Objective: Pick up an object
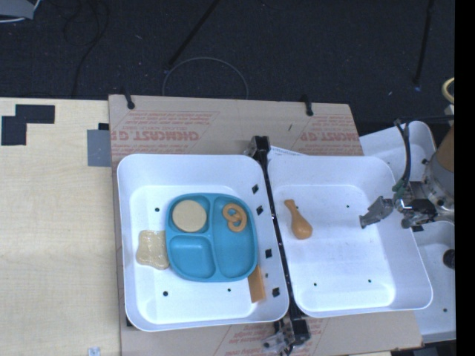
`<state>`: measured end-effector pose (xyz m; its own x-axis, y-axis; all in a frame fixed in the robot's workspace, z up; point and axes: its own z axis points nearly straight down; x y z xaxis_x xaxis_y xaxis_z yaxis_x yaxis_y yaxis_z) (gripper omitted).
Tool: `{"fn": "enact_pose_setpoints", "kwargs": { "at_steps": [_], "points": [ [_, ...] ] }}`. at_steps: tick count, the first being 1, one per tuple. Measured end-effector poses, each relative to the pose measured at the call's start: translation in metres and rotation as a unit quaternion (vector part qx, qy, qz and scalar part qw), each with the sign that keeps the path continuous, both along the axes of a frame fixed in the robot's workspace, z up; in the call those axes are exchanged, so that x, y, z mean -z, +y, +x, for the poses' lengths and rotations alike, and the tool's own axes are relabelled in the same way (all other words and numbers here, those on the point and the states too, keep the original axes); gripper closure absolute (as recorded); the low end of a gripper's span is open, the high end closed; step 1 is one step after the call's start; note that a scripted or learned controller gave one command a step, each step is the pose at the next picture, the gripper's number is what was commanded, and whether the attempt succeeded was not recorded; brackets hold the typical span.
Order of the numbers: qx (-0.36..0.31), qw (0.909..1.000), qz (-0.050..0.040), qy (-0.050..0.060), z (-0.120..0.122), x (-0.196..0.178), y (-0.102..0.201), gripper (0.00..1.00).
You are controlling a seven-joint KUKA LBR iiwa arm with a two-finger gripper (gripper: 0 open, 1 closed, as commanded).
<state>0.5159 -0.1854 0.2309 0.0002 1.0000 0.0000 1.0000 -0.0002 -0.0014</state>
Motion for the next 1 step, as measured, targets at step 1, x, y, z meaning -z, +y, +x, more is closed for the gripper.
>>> {"fn": "enact_pose_setpoints", "kwargs": {
  "at_steps": [1],
  "points": [
    [-0.001, 1.0000, 0.0015, 0.003, 0.0059, 0.0594, 0.0073, 0.00]
  ]
}}
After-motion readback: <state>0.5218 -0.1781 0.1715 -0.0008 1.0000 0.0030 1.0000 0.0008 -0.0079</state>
